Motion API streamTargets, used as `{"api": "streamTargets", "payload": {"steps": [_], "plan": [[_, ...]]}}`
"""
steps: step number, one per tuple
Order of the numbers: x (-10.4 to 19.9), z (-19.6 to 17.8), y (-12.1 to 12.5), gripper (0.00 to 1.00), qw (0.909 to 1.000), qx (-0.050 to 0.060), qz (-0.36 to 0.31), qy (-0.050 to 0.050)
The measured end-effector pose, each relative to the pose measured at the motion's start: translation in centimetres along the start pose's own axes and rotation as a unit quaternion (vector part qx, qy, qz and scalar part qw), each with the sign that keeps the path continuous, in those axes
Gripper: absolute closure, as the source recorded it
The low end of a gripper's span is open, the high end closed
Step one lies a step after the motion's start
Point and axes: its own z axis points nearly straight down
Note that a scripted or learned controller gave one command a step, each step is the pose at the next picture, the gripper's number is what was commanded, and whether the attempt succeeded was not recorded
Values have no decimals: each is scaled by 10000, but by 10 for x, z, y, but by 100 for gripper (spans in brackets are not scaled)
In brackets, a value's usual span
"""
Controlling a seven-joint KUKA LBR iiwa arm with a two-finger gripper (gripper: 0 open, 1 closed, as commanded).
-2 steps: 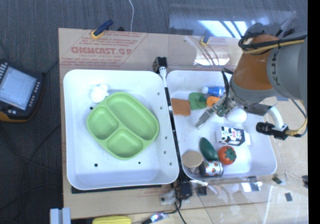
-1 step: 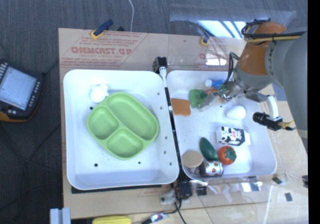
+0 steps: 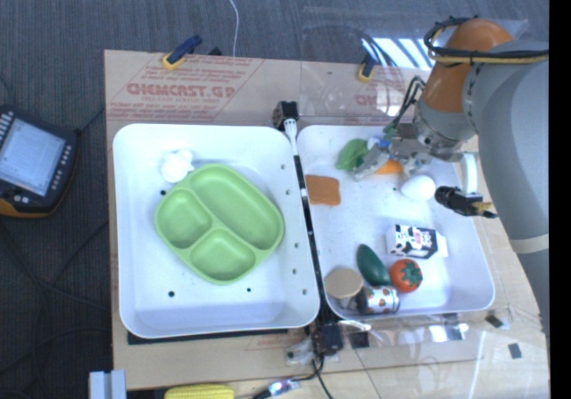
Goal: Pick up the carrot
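Observation:
The carrot (image 3: pixel 390 169) shows as a small orange piece near the back of the right bin (image 3: pixel 464 286), partly covered by my gripper (image 3: pixel 377 159). The gripper is low over the bin, right at the carrot's left end and beside a green leafy vegetable (image 3: pixel 351 153). Whether the carrot is between the jaws is hidden by the gripper body.
The right bin also holds a white egg (image 3: pixel 417 187), an orange block (image 3: pixel 323 190), a cow-patterned carton (image 3: pixel 415 241), a tomato (image 3: pixel 407 275), a dark green vegetable (image 3: pixel 371 263), a tan cup (image 3: pixel 343 282) and a can (image 3: pixel 380 301). The left bin (image 3: pixel 134 299) holds a green divided plate (image 3: pixel 220 221) and a white object (image 3: pixel 176 164).

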Motion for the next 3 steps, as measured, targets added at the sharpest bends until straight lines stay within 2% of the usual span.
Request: {"api": "streamTargets", "payload": {"steps": [1, 2, 3], "plan": [[-3, -10, 0, 100, 10000, -5, -18, -70], [-3, -10, 0, 0, 10000, -19, -14, -80], [-34, -2, 2, 0, 9990, -14, 440, 75]]}}
